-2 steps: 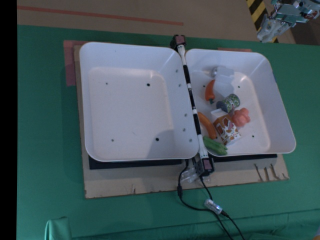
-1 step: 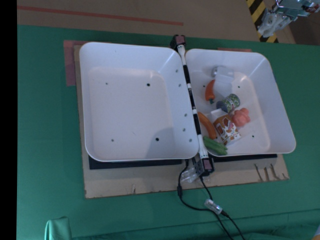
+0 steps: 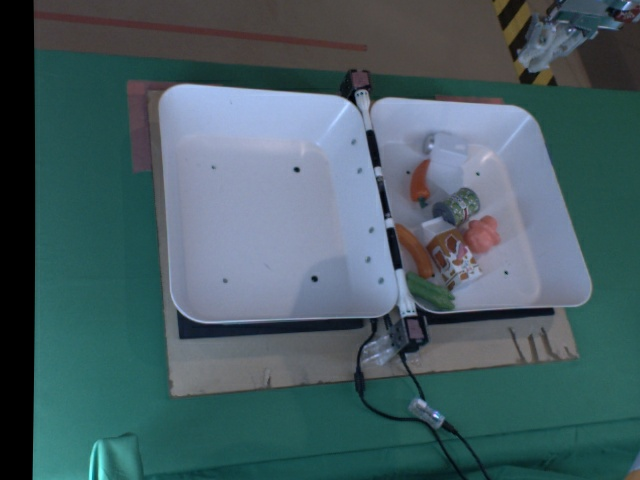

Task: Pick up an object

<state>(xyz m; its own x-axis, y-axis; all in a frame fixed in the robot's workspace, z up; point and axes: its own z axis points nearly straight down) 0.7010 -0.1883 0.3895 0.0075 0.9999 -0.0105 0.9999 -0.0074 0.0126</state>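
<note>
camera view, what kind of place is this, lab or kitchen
Most likely a robotics lab or test cell: two white bins on a green-covered bench, toy food as grasp objects, and hazard-striped tape on the floor.

Pale grey gripper (image 3: 548, 40) assembly with teal-tinted metal parts.

A robotics lab: green-covered bench (image 3: 90, 218), two white bins (image 3: 250, 108), hazard-striped floor tape (image 3: 512, 8), loose cables (image 3: 400, 388).

gripper (image 3: 540, 50) aloft at upper right
</note>
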